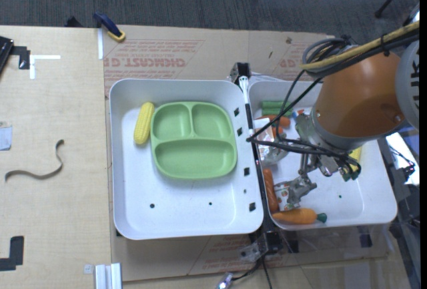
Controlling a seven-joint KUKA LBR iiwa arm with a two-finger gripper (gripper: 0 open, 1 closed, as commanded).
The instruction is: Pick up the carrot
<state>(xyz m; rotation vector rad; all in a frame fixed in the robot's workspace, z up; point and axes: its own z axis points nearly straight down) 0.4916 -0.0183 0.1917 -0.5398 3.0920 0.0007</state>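
Observation:
The carrot (297,216) is orange with a green stub at its right end. It lies flat against the near wall of the right bin (373,211). My gripper (303,185) hangs low over the right bin's middle, just above and behind the carrot, under the arm's big orange band (357,97). Nothing is visibly held in it. Cables and the wrist hide much of the bin's centre.
A long orange-red item (268,184) lies along the right bin's left wall. A green piece (271,106) and a small orange one (285,122) sit at its far end. The left bin (180,214) holds a green divided plate (194,141) and a corn cob (143,123).

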